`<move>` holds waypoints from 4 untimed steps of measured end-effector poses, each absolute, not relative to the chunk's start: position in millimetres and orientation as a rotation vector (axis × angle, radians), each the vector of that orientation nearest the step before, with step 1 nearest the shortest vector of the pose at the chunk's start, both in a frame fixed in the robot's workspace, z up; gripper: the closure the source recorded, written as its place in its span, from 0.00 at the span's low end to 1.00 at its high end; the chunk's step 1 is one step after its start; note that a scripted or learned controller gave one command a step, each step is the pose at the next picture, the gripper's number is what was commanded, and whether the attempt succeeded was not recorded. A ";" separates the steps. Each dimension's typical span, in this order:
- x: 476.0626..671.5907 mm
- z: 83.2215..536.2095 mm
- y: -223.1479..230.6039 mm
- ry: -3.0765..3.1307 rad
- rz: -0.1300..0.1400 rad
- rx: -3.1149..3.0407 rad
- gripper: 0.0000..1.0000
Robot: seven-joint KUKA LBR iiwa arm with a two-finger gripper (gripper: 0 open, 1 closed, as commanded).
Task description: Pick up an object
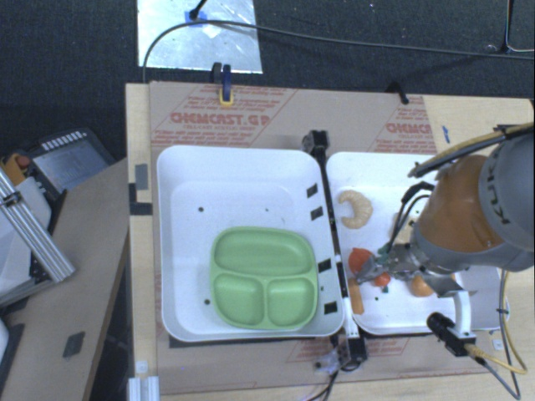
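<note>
robot lab bench, cardboard sheet [276, 111] clamped under white bins [242, 170], cables [351, 40] strung across dark carpet, aluminium rail [29, 228] at left

Slanted overhead view of both bins [251, 161]

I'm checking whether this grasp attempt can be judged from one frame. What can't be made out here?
- Gripper: its fingers are too small and blurred to read, camera view.
- Red object: touching the gripper or apart, unclear.
- Orange piece: mostly hidden by the arm's wrist.
- Right bin: its right part is covered by the arm.
- Green tray: any compartment contents too faint to tell.
</note>
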State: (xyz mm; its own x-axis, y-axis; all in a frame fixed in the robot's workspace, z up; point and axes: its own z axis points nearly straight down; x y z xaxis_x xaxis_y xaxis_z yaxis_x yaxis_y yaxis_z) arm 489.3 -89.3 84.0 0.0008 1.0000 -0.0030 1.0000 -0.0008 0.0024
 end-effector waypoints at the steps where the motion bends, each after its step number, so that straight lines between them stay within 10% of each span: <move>1: 489.9 95.0 -88.1 2.220 0.003 2.218 1.00; 4: 508.5 249.5 -97.6 2.221 0.007 2.212 1.00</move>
